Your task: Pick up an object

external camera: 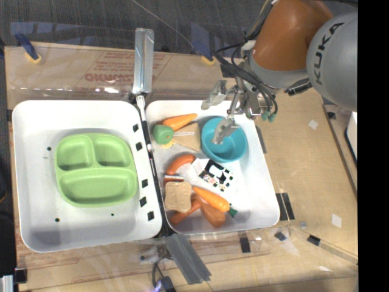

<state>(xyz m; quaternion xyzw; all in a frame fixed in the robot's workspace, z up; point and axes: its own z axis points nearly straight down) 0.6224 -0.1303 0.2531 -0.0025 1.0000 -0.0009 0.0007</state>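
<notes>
My gripper [220,114] hangs over the back of the right bin [261,181], open with nothing between its fingers. One fingertip [225,130] is low over the blue bowl [234,148]; the other [214,97] is near the bin's back rim. Left of the bowl lie a carrot [180,121] and a small green fruit [162,134]. Nearer the front lie an orange sausage-like piece [180,162], a black-and-white patterned card [217,175], a bread slice [177,196] and a second carrot [213,198].
A green divided plate [96,168] sits in the left bin [30,163]. A metal bar [143,59] stands at the back, above the divider between the bins. The arm's orange band [289,32] and cables hang over the back right.
</notes>
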